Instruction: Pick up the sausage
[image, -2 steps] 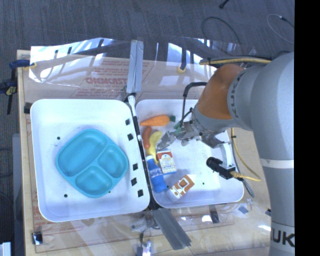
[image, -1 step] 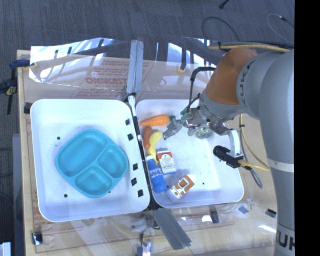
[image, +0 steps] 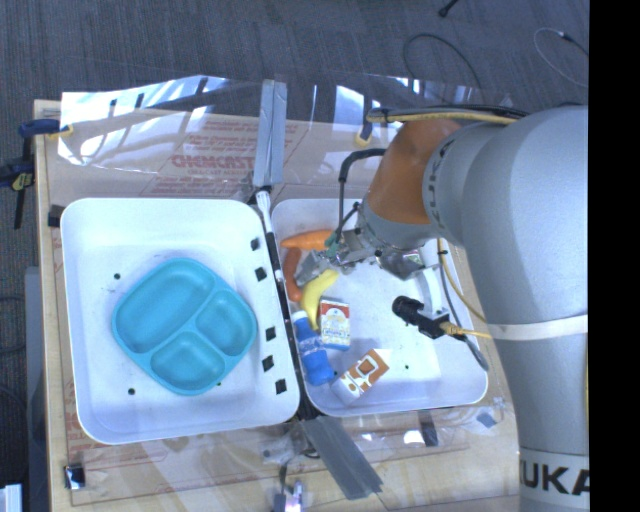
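Gripper (image: 325, 262) sits low in the right bin (image: 455, 385), by its left wall over the sausage (image: 291, 275) and banana (image: 318, 292); can't tell its grip.

1. "KUKA": black lettering on the grey arm base (image: 548, 478), lower right; the final letter is partly cut off.
2. "CHEMCAST": red print, repeated, on the clear sheet (image: 215, 160) behind the bins.
3. Small box (image: 335, 323) labels: illegible.

We look down on a robotics lab: a grey industrial arm (image: 520, 260) over a wooden bench (image: 150, 150), two white bins (image: 90, 400) under clear plastic sheeting (image: 150, 100), cables on dark carpet (image: 120, 40).
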